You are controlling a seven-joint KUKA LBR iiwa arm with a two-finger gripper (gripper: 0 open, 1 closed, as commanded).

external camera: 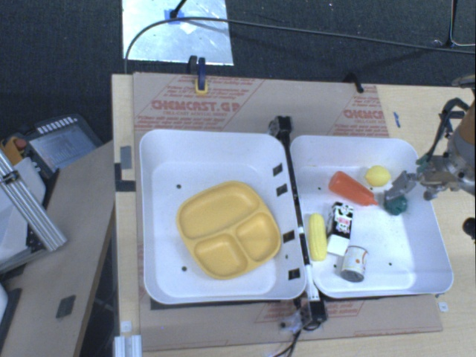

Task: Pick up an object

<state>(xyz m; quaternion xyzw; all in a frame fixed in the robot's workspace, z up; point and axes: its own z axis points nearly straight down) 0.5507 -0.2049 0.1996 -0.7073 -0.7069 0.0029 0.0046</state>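
Note:
The right bin [428, 274] holds an orange carrot [351, 188], a yellow lemon [378, 175], a yellow corn cob [317, 236], a small black-and-white carton [341, 219], a white block [338, 245] and a tin can [353, 263] lying on its side. My gripper [396, 199] reaches in from the right over this bin, its teal-tipped end just right of the carrot's thick end and below the lemon. I see nothing held in it.
The left bin [160, 162] contains a yellow divided plate [227, 229]. A black clamp strip [291, 207] runs between the two bins. The arm's wrist [450, 171] hangs over the right bin's right rim. Cardboard [223, 103] lies under both bins.

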